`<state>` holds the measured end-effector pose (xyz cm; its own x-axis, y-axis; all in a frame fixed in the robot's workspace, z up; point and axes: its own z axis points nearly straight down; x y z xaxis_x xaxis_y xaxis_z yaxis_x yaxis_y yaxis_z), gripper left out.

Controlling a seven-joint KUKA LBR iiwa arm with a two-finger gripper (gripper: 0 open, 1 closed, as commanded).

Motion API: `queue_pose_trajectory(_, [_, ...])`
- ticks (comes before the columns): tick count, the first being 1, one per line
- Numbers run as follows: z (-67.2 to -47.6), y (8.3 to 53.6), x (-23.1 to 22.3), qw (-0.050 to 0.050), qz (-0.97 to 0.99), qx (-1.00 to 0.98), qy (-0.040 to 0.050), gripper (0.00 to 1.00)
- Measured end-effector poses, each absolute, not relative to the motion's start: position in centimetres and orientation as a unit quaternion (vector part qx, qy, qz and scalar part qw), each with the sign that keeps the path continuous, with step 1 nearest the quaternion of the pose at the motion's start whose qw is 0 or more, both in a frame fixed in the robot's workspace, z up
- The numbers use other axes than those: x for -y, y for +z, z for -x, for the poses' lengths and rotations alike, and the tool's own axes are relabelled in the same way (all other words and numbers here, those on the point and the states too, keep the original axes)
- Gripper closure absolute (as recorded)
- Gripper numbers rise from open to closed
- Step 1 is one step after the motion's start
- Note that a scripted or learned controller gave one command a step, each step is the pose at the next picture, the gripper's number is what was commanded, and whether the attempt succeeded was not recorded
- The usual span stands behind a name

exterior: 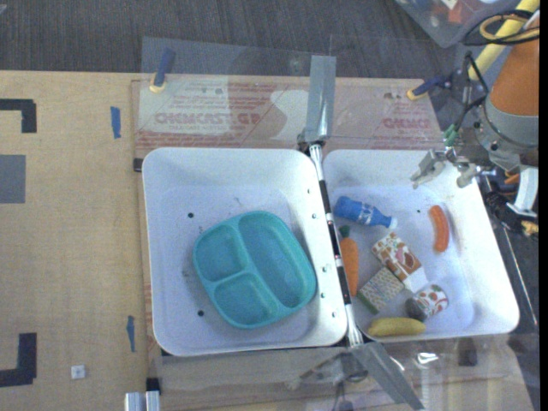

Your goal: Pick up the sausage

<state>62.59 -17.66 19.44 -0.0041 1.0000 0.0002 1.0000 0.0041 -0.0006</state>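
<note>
From my remote seat I saw the worktop [68,229] carrying two white bins. The left bin [167,178], well off to the hand's left, held a teal divided plate [253,268]. The right bin [497,302] lay under the arm [516,92], whose hand [443,168] hung over that bin's far right corner with its two fingers [425,171] spread wide, nothing between them. The sausage [440,228] lay just below the hand toward the near side, apart from it, on the bin floor. Farther from the hand sat a blue bottle [363,213], a carrot [349,265], a patterned box [397,258], a small can [428,301] and a banana [396,326].
</note>
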Motion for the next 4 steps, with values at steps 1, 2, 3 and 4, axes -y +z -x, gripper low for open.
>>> queue_pose_trajectory(1, [-58.4, 12.0, 22.1, 0.002, 0.694, 0.720, -0.0009, 0.00])
queue_pose_trajectory(2, [-58.4, 13.2, 22.4, -0.001, 0.696, 0.718, -0.0015, 1.00])
queue_pose_trajectory(3, [-62.5, 19.7, 22.4, -0.002, 0.697, 0.717, -0.0005, 1.00])
queue_pose_trajectory(4, [-55.8, 19.5, 22.3, 0.000, 0.709, 0.705, 0.0000, 1.00])
